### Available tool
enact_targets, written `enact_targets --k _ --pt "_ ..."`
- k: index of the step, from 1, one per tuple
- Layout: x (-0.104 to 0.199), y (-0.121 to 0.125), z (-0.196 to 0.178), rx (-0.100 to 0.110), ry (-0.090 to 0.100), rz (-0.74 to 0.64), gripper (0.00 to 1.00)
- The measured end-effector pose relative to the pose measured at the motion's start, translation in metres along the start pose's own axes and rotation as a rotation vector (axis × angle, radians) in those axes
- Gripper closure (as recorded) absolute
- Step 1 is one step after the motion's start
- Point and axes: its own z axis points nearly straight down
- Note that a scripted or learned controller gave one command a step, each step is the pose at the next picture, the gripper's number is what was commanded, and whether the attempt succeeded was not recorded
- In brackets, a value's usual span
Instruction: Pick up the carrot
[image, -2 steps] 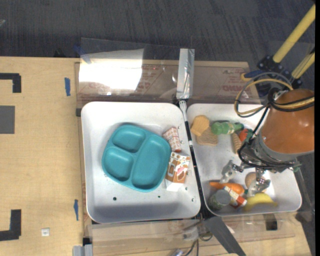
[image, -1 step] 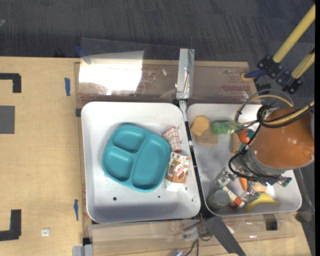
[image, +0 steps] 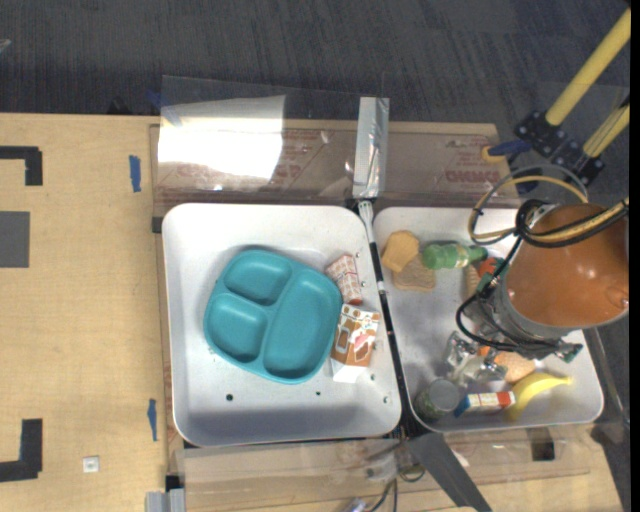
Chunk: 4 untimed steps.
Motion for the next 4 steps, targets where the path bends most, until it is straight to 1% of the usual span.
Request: enact_targets --k 1,2,3,4 --pt "-0.068 0.0 -0.084 -0.021 0.02 -0.072 1.0" --pt "-0.012 -0.067 -0.026 -0.029 0.031 0.073 1.0" --pt "-0.014 -0.066 -0.027 -0.027 0.029 0.07 0.0" --pt "0.044 -0.062 0.015 -0.016 0.029 0.374 0.0"
